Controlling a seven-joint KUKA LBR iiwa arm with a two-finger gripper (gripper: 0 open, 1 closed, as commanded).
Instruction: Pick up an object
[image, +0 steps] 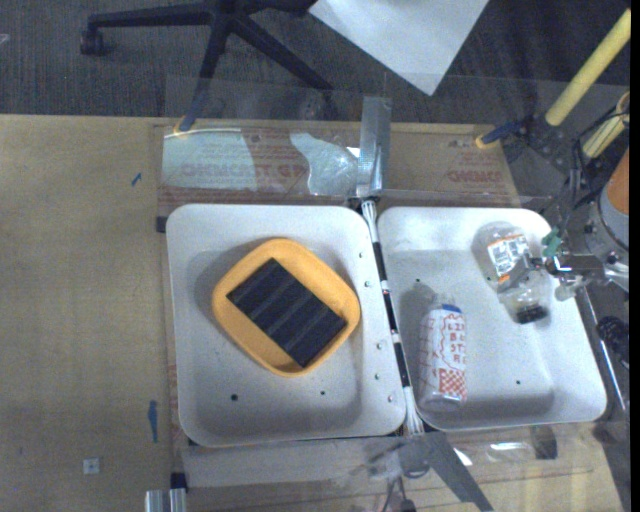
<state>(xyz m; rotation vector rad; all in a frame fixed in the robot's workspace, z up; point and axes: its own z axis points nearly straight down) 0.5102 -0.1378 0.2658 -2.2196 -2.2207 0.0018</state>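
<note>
A clear plastic bottle (507, 260) with an orange-and-white label and a dark cap lies in the right bin (580, 395), toward its far right. My gripper (555, 264) reaches in over that bin's right rim and sits right beside the bottle's right side. A white packet (444, 352) with red print and a red checkered end lies along the right bin's left side. In the left bin (195, 380) rests a yellow-orange rounded tray (285, 305) with a black ribbed top.
The arm's orange band (620, 185) and cables crowd the right edge of the bench. A metal divider bracket (374, 150) and crumpled clear plastic (325, 160) sit behind the bins. Brown bench surface spreads to the left.
</note>
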